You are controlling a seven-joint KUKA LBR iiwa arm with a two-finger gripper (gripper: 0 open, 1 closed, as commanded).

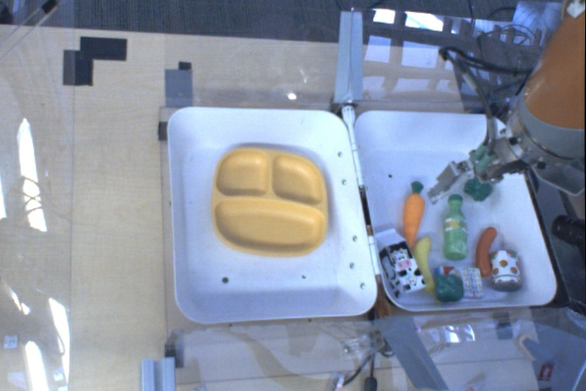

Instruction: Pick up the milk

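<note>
Jaws: spread apart, nothing between them; gripper (465,174) hangs over the far half of the right bin (396,135), one silver finger (446,179) slanting left above the green bottle.
Milk: small cow-print carton (399,264), near left corner of right bin, touching the banana.
Banana: yellow (423,258), just right of the milk.
Near row: dark green lump (448,287), small packet (471,283), red-and-white can (505,267) on its side.
Mid row: carrot (413,212), green bottle (455,227), red-orange sausage shape (485,245).
Under gripper: teal-green item (479,190), partly hidden.
Left bin: white (192,215), holds a yellow three-compartment tray (270,200).
Arm: grey with orange band (558,78), far right.
</note>
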